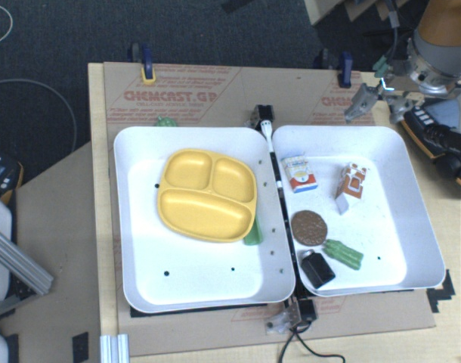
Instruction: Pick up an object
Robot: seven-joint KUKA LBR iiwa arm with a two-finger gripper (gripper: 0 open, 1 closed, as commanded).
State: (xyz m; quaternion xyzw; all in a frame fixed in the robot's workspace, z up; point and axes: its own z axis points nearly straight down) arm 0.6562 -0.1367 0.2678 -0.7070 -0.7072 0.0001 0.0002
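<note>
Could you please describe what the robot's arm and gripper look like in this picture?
At the view's upper right, the arm has an orange band above a pale grey, rounded wrist. Below it, the gripper is silver-grey metal with small teal accents, and dark cables run nearby.

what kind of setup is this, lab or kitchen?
Likely a robot lab grasping bench: two white bins on a clamped board, toy clutter like a yellow tray, loose cables on carpet.

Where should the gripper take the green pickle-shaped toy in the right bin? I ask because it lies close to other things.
Probably the green toy's lower-right end, from above, fingers across its narrow width: it lies flat, and its other end nears the brown disc.
</note>
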